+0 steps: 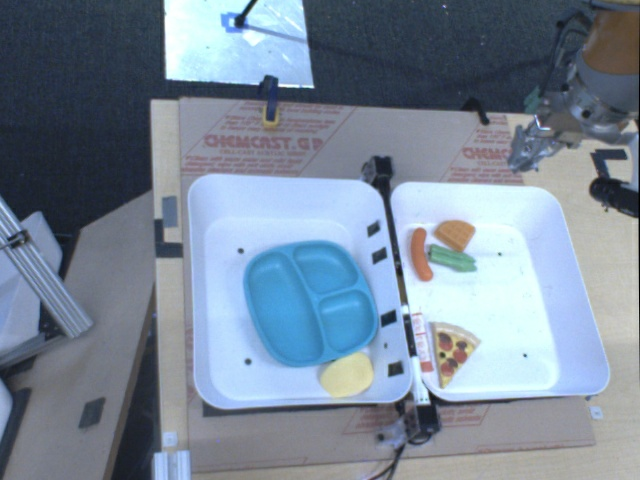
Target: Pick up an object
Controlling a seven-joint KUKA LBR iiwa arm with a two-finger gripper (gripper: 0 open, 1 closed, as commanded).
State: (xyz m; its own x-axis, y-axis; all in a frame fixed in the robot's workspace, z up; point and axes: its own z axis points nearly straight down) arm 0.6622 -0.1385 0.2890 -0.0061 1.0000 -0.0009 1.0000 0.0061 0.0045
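Note:
In the right bin (560,268) lie a red sausage (421,254), a green bean pod (452,259), an orange wedge (456,234) and a pizza slice (452,351). The left bin (215,258) holds a blue divided plate (310,301) and a yellow round piece (346,375) at its front edge. My gripper (527,155) hangs above the bench just beyond the right bin's far right corner, away from every object. Nothing shows between its fingers.
A black clip bar (395,278) runs along the seam between the bins. A yellow clamp (270,108) sits at the back of the cardboard sheet, and a metal plate (238,28) lies on the dark floor behind. Aluminium rails (35,278) stand at the left.

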